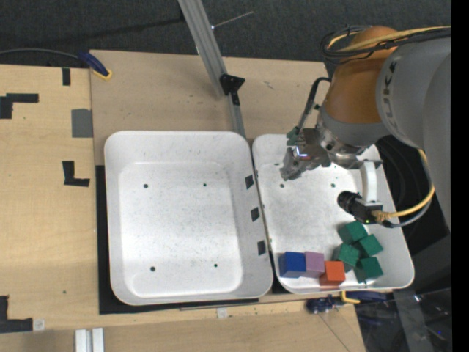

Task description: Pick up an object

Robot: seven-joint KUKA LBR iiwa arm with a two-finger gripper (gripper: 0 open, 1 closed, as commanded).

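Two shallow white bins are seen side by side on the wooden counter (44, 211). The left bin (179, 218) is the larger, with a bare floor marked by a few dark dots. The right bin (308, 211) has open floor across its upper and middle parts, and its contents are crowded along the lower edge and lower right corner. A cluster of green blocks (360, 249) is gathered near the right rim, with an orange block (334, 271) just beside it, then a pale purple block (314, 262) and a blue block (293, 262) in a row. The end effector (293, 163) is held over the upper part of the right bin, well apart from the blocks; whether its fingers are spread or pressed together cannot be told.
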